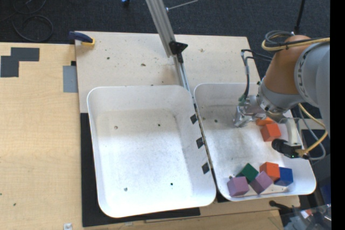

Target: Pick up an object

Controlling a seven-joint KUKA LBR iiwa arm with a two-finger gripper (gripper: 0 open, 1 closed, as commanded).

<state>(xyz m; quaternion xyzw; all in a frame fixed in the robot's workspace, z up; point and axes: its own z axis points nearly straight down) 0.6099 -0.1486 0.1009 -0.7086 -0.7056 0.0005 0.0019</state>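
Note:
My gripper (242, 118) hangs low over the upper part of the right bin (226, 95). An orange block (269, 130) lies just to its right, beside the wrist and apart from the gripper tip. Along the right bin's near edge sits a cluster of blocks: a green one (249, 172), an orange one (271, 169), a blue one (285, 175) and two purple ones (237, 186) (262, 181). Nothing shows at the gripper tip.
The left bin (102, 99) stands beside the right one, with black clips along the shared rim (198, 141). A slanted aluminium post (160, 13) rises behind the bins. The arm's cables (312, 143) loop at the right bin's right side.

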